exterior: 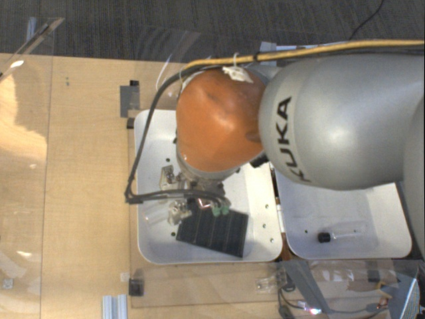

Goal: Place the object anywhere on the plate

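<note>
Where the arm (279,125) reaches, its end effector (192,201) overhangs a black plate (216,234).

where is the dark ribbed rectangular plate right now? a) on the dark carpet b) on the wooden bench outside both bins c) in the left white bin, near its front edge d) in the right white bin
c: the dark ribbed rectangular plate lies inside the left white bin, near its front edge, just below the arm's wrist.
</note>
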`<action>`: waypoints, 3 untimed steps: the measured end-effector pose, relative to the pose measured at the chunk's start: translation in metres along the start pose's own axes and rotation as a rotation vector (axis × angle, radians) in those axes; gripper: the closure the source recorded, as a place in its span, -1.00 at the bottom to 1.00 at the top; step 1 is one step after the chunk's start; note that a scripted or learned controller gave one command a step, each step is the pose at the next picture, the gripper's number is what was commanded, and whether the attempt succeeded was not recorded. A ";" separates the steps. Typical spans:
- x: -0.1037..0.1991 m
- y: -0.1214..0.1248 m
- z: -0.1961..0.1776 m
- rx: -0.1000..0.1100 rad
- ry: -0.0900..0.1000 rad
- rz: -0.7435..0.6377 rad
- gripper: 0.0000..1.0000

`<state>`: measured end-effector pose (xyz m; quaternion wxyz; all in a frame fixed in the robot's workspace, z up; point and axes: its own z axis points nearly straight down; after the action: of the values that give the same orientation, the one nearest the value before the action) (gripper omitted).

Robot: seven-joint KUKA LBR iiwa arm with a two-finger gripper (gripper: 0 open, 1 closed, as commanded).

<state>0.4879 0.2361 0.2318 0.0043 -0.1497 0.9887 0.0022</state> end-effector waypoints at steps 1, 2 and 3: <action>-0.049 -0.016 0.059 0.000 0.003 0.033 1.00; -0.105 -0.033 0.053 0.000 -0.001 0.269 1.00; -0.159 -0.049 0.012 0.000 -0.006 -0.261 1.00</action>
<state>0.6543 0.2363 0.2209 0.0073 -0.2771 0.9608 0.0021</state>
